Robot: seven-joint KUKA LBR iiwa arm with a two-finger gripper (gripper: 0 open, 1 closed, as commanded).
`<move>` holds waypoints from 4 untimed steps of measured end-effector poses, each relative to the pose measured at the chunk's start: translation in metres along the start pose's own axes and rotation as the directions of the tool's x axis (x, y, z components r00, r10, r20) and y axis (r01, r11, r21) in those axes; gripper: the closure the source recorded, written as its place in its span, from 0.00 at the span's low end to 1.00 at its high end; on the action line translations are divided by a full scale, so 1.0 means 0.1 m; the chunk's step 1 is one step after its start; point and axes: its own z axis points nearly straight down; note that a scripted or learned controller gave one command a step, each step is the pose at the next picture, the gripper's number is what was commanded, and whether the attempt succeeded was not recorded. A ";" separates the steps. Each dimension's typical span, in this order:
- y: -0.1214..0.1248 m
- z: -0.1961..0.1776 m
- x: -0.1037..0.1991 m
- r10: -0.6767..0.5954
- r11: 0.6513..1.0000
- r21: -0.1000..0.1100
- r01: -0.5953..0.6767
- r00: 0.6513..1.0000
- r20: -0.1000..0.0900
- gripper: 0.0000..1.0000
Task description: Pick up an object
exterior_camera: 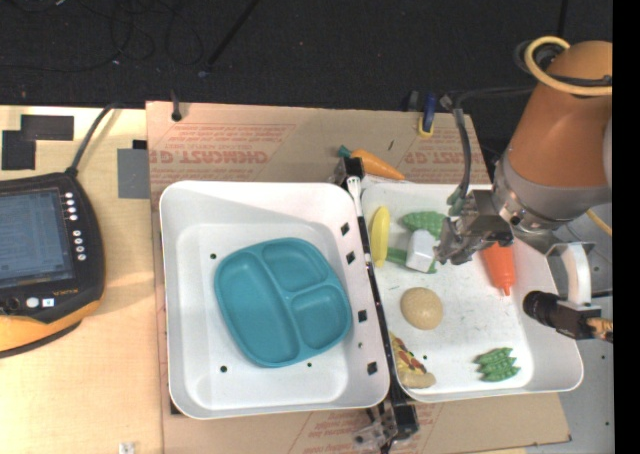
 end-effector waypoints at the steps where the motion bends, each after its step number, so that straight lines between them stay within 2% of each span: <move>1: -0.25 -0.42 -0.66 -0.002 1.000 -0.001 0.002 1.000 -0.001 1.00; 2: -0.41 -0.31 -1.57 0.001 1.000 0.003 -0.001 1.000 -0.001 1.00; 3: -0.39 -0.29 -0.76 -0.014 1.000 0.004 0.014 1.000 -0.006 1.00; 4: -0.40 -0.17 -0.33 -0.011 1.000 0.005 0.012 1.000 -0.006 1.00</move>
